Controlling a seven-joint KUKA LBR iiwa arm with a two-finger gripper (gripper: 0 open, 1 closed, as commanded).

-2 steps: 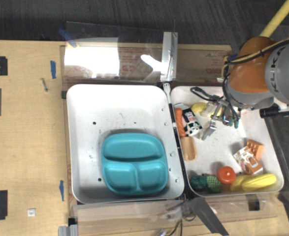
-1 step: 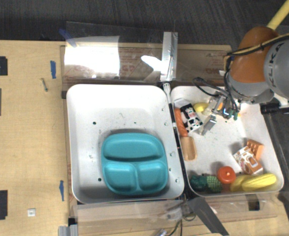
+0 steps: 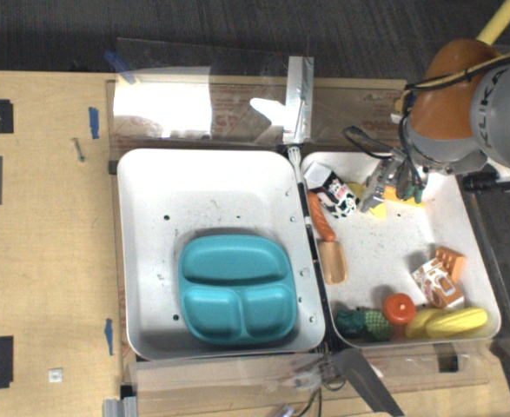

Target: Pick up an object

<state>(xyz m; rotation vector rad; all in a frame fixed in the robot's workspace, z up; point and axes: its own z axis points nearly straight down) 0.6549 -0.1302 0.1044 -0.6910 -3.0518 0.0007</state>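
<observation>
The table [image 3: 37,233] is showing bare wood on its left side, with a few black marks near its left edge. The left bin [image 3: 150,181] is sitting at the table's middle, and a teal divided plate [image 3: 235,287] is lying flat in its near half, its three compartments facing up.

The right bin [image 3: 476,259] is sitting just beside it, their rims touching. Along that bin's left wall, a black-and-white toy [image 3: 336,195] is lying near the far left corner, an orange carrot [image 3: 321,221] is lying just in front of it, and a tan bread-like piece [image 3: 334,261] is lying in front of the carrot. At the near edge, a green bumpy piece [image 3: 361,323] is lying by the near left corner, a red tomato [image 3: 400,307] is sitting next to it, and a yellow banana [image 3: 452,322] is stretching toward the near right corner. An orange-and-white block [image 3: 438,278] is sitting just behind the banana.

The arm [image 3: 463,102] is reaching in from the table's right edge over the right bin's far side. The hand [image 3: 394,183] is pointing down near the bin's far wall, close to a small yellow piece [image 3: 378,207] on the bin floor. Whether the hand is apart or together, I cannot tell, as the view is too cluttered there.
</observation>
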